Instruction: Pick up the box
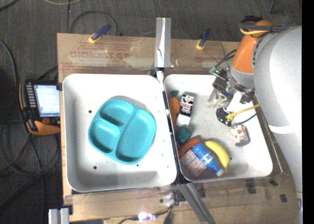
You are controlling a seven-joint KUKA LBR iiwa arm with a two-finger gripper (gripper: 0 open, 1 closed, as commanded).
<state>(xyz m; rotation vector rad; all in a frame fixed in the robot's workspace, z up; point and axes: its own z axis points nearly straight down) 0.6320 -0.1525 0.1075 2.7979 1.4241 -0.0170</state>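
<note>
- A wooden desk (122,53) seen from above carries two shallow white bins side by side.
- The left bin (73,134) holds a turquoise divided plate (122,130).
- The right bin (255,161) holds the box (186,104), small, black and white, lying near the bin's upper left, just beside an orange carrot (173,106).
- Lower in that bin lie a teal object (184,133), a yellow banana (219,153) and a blue-labelled packet (200,160), close together.
- A small white and red item (239,134) lies toward the right side.
- The grey arm with an orange band (245,56) reaches in from the right.
- Its tool (219,101) hangs over the bin's upper right, apart from the box; whether it is wide or narrow cannot be told.
</note>
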